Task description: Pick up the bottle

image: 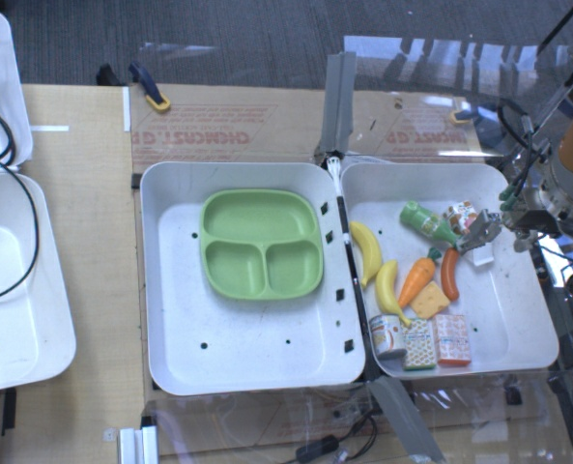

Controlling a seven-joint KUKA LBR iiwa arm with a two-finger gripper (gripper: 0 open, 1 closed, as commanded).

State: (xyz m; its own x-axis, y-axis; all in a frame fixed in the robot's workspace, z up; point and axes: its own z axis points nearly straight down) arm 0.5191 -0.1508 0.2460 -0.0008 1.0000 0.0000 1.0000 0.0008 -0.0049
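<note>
The bottle (424,219) is green and lies on its side near the back of the right bin (518,336), with a colourful packet (461,217) against its right end. My gripper (483,234) reaches in from the right and hovers just right of the bottle and packet, low over the bin floor. Nothing can be made out in its grasp. The arm's wrist (547,206) is over the bin's right rim.
Two bananas (367,250), a carrot (416,278), a red sausage (449,274), a cheese wedge (431,301), a can (387,337) and two small boxes (437,342) crowd the right bin's front left. A green divided plate (262,245) sits in the left bin (170,336).
</note>
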